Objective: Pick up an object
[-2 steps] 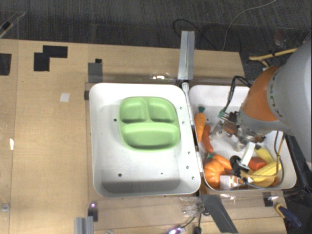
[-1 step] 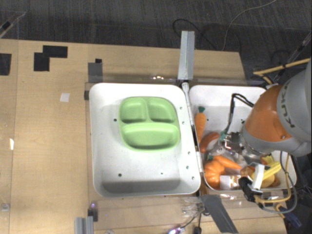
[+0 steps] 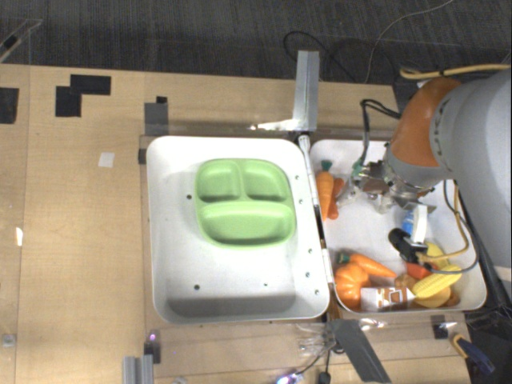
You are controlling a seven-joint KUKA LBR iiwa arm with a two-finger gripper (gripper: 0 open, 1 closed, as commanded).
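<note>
Against the left wall of the right bin [image 3: 364, 234] lay a carrot [image 3: 326, 193], near the gripper [image 3: 376, 185], whose opening could not be told; it looked light, stiff and slick, best pinched across its thick middle.

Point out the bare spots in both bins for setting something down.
Left bin: bare floor in front of the green plate and left of it. Right bin: a bare patch between the upper carrot and the gripper. Crowded along its near edge with toy food.
</note>
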